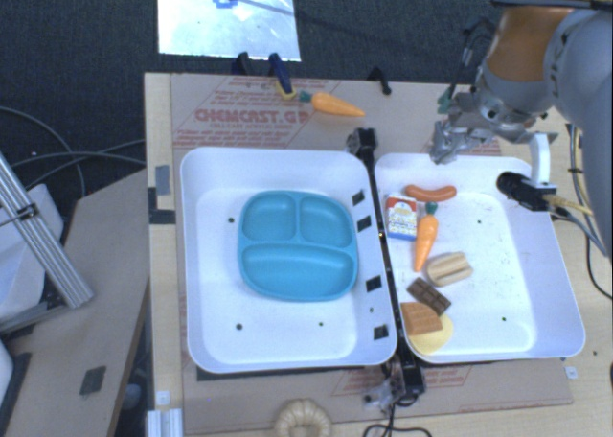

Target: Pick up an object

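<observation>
The right bin (536, 282) holds several toy foods along its left side: a red sausage (430, 193), a small white and red carton (400, 216), an orange carrot (424, 241), a tan bread roll (448, 268), a brown chocolate piece (428, 296), a tan cracker (420, 317) and a yellow disc (434, 334). My gripper (447, 146) hangs over the far left corner of this bin, above and just behind the sausage, with nothing seen between its fingers.
The left bin (206, 234) carries a blue divided plate (297, 244). A second carrot (331, 104) lies on the cardboard behind the bins. A beige ring (305, 419) sits at the front edge of the bench.
</observation>
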Available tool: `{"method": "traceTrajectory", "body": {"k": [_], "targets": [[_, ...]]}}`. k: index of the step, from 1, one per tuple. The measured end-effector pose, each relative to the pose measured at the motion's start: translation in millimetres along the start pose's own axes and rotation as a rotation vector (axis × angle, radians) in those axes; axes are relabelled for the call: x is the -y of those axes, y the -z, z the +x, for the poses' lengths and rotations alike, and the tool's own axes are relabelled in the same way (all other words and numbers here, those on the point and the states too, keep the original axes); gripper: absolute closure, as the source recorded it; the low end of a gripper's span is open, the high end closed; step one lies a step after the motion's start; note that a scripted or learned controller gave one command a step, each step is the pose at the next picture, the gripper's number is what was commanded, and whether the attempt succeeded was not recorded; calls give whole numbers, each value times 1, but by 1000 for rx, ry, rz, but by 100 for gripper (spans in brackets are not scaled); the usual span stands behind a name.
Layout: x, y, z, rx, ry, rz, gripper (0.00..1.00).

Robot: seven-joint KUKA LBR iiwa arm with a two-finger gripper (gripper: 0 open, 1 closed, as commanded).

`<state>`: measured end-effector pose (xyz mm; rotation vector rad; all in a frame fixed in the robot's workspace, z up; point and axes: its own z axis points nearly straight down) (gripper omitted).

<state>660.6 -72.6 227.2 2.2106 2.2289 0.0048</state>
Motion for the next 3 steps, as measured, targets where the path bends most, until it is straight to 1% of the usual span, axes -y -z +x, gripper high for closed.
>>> {"method": "traceTrajectory", "body": {"k": [1, 2, 3], "targets": [[-14, -1, -16, 3, -6, -1, 100], [-6, -7, -17, 2, -7, 2, 100], [-10, -12, -9, 1, -3, 1, 100]]}}
